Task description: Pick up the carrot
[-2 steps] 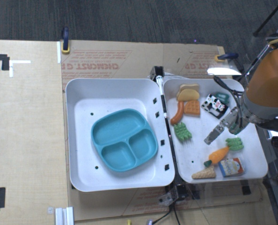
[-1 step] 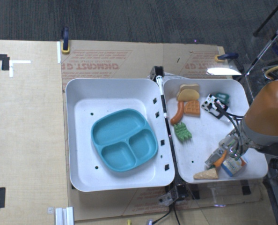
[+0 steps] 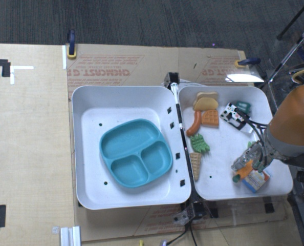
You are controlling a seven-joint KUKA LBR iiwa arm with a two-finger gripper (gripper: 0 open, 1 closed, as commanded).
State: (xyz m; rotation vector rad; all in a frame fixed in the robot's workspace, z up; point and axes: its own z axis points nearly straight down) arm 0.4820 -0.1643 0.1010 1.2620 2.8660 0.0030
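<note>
I see two white bins side by side on the bench. The left bin (image 3: 85,137) holds one blue plate (image 3: 135,152) with three compartments. The right bin (image 3: 221,183) holds the food. The arm (image 3: 292,122) reaches in from the right, its orange band large at the frame's edge, and the gripper (image 3: 250,160) sits low over the right bin's near right corner.

I judge the step in hand to be the grasp itself. The carrot (image 3: 242,170), one small orange piece with a green tip, lies right at the gripper, touching or nearly under it, beside one small blue and white pack (image 3: 255,181). I cannot tell whether the fingers are apart or together, nor whether the carrot sits between them; the metal there is a blur against the clutter. So I would not call it held.

The next move, as I read it, calls for a clean closing on the carrot alone, then a straight lift, keeping clear of the pack, which is crowded against it.

Counting the rest in the right bin, down in size: one toast slice (image 3: 205,101), one waffle (image 3: 210,118), one sausage (image 3: 194,123), one green leafy piece (image 3: 199,144), one cone (image 3: 195,164), and one black and white toy (image 3: 233,115) with a teal block (image 3: 243,106) beside it.
</note>
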